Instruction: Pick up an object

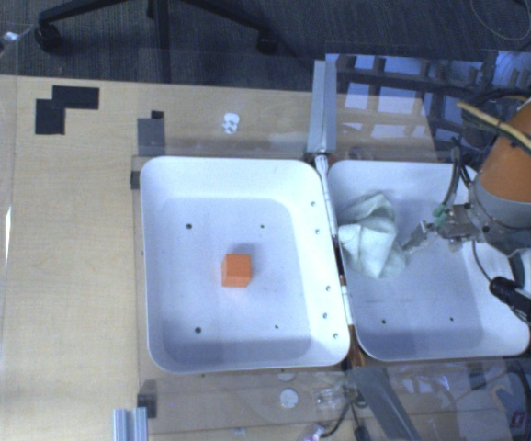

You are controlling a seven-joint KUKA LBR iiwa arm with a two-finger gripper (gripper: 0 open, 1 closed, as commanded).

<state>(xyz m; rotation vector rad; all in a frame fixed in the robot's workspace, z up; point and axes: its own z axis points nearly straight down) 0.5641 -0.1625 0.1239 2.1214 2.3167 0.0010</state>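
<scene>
gripper (428,231): low in the right bin (449,338), just beside the crumpled white cloth (371,232) — honestly can't tell how it's set or whether it has anything
cloth: bunched against the right bin's left wall
orange cube (237,270): alone mid left bin (169,246), well apart from the arm
risk: soft cloth could slip out or only snag a fold, then drop on the lift
other risk: pushing it into the wall instead of grabbing

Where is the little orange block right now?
The orange block sits near the middle of the left bin in the camera view, alone on its floor. The crumpled white cloth lies in the right bin, across the divider.
</scene>
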